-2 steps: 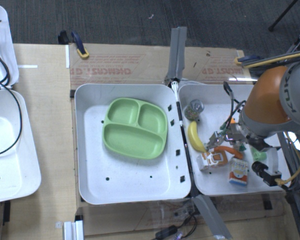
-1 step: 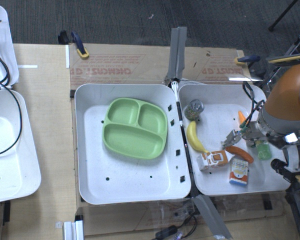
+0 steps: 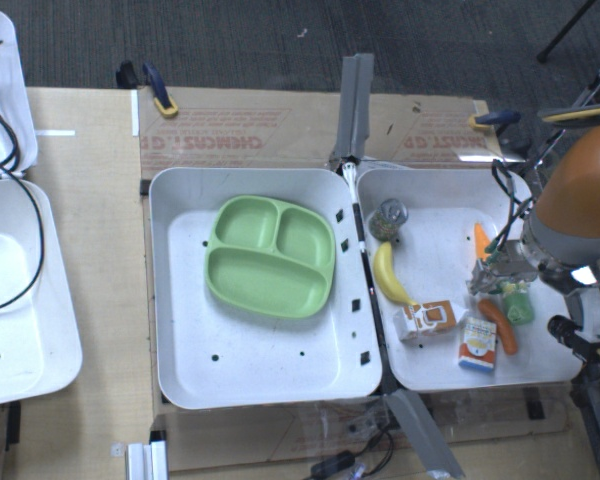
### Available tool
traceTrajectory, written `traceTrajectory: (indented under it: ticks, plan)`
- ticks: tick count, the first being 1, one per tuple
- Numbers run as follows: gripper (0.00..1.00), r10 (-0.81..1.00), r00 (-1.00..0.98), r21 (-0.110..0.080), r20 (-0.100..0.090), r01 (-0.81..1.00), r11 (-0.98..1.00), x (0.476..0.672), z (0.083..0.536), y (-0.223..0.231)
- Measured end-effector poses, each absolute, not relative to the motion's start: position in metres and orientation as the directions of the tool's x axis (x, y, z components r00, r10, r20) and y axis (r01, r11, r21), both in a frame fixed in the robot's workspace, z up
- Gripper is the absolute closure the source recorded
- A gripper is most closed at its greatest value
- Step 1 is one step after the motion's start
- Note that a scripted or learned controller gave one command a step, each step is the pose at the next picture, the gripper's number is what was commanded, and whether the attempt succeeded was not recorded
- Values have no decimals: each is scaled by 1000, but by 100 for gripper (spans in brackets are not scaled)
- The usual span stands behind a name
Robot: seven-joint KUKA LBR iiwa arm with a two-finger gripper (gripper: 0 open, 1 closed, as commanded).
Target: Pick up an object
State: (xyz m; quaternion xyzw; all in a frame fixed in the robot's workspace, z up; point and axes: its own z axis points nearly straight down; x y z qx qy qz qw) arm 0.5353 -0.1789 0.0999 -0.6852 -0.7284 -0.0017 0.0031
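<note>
- the grey arm with its orange band reaches in from the right, and its two-finger gripper [image 3: 492, 273] sits low in the right-hand shallow white bin [image 3: 435, 200], among a cluster of small items at that bin's right side.
- whether the gripper is spread or pinched cannot be told; the tip is lost in clutter and nothing is plainly seen between its tips.
- close around the tip lie a small orange carrot-shaped piece [image 3: 480, 239] just above it, a green rounded piece [image 3: 520, 310] just to its lower right, and a red-orange sausage-shaped piece [image 3: 500, 325] below it; any of these could be the target, and which one is meant cannot be told.
- well clear of the tip are a yellow banana [image 3: 389, 276], a small orange-and-white carton [image 3: 427, 320], a second small printed carton [image 3: 478, 346] and a grey-green round item [image 3: 387, 219].
- the left-hand white bin [image 3: 170, 298] holds a pale green divided plastic plate [image 3: 271, 256].
- to do this step well, my judgement is that the gripper should settle squarely over one item rather than straddle two, since the pieces crowd each other.
- closing across the narrow width of the sausage or carrot piece would likely hold better than gripping lengthwise.
- lift straight up and slowly; a neighbour may drag along or the piece may slip out.
</note>
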Motion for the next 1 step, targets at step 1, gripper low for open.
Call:
traceTrajectory:
  ticks: [1]
  plan:
    - [0, 998, -66, -4, 13, 998, 66, 536, 99, -175]
